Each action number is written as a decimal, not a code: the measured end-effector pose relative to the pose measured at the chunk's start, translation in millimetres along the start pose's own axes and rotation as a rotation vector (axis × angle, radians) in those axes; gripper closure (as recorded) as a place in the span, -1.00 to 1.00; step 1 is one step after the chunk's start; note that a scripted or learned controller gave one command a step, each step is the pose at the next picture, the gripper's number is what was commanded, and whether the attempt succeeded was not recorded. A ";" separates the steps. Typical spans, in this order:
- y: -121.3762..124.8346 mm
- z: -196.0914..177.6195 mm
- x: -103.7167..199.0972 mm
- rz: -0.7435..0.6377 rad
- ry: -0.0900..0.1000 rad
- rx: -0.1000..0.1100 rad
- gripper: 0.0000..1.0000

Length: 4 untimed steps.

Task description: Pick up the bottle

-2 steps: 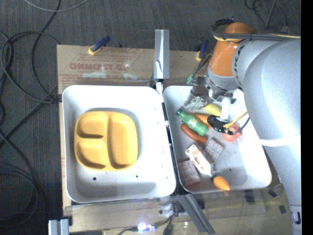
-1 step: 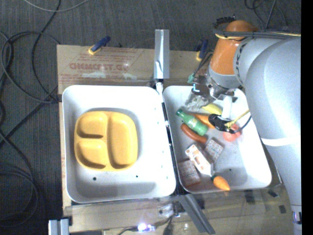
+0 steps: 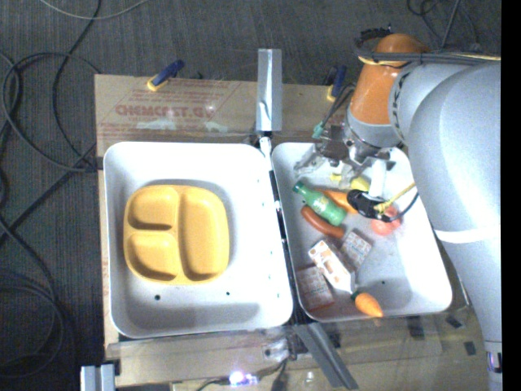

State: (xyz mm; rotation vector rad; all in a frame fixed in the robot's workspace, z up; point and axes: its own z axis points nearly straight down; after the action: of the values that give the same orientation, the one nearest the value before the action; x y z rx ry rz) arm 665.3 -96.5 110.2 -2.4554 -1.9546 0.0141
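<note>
An orange plastic carrot (image 3: 368, 304) lies by the right white bin's (image 3: 423, 287) near edge. The green plastic bottle (image 3: 320, 203) lies mid-bin, tilted, beside a brown sausage (image 3: 322, 222). Over the far edge hangs the gripper (image 3: 346, 163); whether its jaws are wide or narrow I cannot tell.

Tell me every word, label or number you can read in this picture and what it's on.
Red lettering on the cardboard sheet behind the bins: too blurred to read.
Label on the green bottle: too small to read.
Print on the small carton: too small to read.
</note>
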 end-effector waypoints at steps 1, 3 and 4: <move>-37.9 20.3 -9.0 0.017 0.003 -0.020 -1.00; -111.9 21.0 -27.9 0.077 0.005 -0.019 -1.00; -60.4 -72.6 59.5 0.274 0.002 -0.005 -1.00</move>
State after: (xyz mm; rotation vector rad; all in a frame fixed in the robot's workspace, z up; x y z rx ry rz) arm 620.5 -24.8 183.0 -2.7023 -1.6033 0.0073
